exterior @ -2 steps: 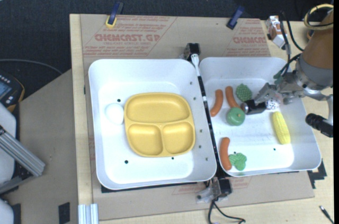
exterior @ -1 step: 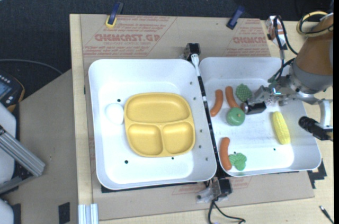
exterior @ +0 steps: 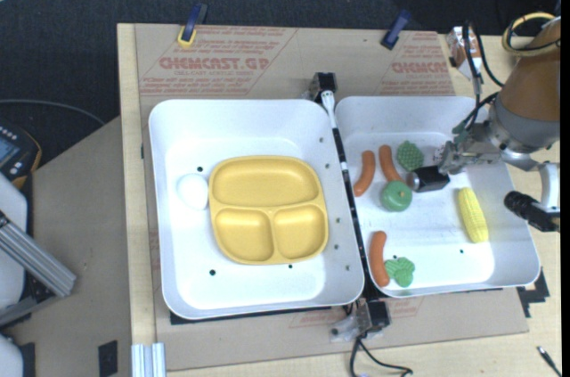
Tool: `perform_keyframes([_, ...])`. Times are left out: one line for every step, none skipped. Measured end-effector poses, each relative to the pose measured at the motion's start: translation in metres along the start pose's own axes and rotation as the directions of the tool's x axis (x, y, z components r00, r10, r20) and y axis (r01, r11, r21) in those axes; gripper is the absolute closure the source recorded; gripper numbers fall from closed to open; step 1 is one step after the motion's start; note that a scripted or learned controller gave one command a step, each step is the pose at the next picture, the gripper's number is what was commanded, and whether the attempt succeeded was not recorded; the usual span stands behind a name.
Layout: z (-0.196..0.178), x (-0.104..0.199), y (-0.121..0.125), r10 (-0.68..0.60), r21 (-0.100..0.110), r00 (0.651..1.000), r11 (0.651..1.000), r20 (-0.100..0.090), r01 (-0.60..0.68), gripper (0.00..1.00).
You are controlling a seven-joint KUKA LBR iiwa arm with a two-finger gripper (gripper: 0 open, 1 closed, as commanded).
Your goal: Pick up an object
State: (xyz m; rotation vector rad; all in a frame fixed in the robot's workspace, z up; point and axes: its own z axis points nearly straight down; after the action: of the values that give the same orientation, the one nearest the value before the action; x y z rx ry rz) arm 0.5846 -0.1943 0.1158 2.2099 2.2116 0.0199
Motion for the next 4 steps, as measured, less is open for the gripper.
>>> perform_keyframes([-0.045,-0.006,0.003,0.000,0.013,1.000,1.000,0.002,0.000,1.00])
perform_keyframes([-0.089,-0.010,0.007,0.000,0.013,1.000,1.000,0.002,0.000,1.00])
perform_keyframes([-0.110,-0.010,0.008,-0.001,0.015,1.000,1.000,0.001,0.001,1.00])
perform_keyframes([-0.109,0.034,0.008,-0.004,0.021,1.000,1.000,-0.004,0.004,1.00])
